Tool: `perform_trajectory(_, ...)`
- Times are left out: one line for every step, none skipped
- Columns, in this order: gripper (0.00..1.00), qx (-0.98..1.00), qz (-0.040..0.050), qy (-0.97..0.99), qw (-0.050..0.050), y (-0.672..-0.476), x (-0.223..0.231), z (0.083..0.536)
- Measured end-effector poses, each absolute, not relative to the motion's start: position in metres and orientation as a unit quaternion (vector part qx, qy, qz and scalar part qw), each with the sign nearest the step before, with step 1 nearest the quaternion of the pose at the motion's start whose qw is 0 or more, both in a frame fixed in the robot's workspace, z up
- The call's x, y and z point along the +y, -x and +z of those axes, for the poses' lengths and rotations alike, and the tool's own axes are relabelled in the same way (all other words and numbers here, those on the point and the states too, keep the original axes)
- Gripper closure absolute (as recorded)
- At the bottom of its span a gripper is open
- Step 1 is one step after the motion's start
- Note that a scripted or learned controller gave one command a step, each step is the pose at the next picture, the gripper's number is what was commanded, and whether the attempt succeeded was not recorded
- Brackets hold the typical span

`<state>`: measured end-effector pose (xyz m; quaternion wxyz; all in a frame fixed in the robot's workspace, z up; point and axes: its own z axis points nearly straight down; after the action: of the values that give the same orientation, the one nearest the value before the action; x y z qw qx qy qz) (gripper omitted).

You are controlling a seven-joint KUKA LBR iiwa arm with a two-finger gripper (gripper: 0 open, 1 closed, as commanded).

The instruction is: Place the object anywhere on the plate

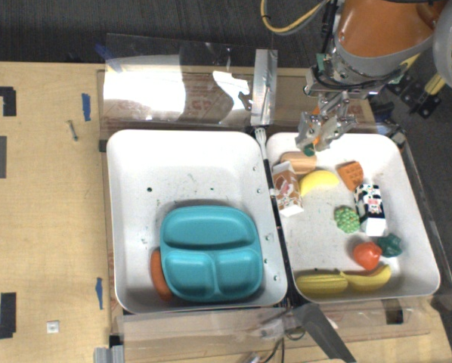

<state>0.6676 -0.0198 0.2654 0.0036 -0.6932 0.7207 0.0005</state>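
A teal divided plate (210,254) lies at the near side of the left bin (135,172), and an orange item (157,272) peeks out from under its left edge. My gripper (323,132) hangs over the far edge of the right bin (415,203), just above a tan bun-like toy (298,159). Close below it lie a yellow lemon (319,181) and a small printed carton (286,190). Nothing shows clearly held in the gripper.
The right bin also holds an orange cracker (350,173), a cow-print carton (371,201), a green broccoli (346,218), a red tomato (366,255), a banana (367,279) and a yellow corn piece (321,282). A metal divider (262,89) stands behind the bins.
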Motion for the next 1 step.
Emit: perform_trajectory(1.00, 0.640, 0.0025, 0.769, 0.001, -0.6337, 0.0579, 0.2131)
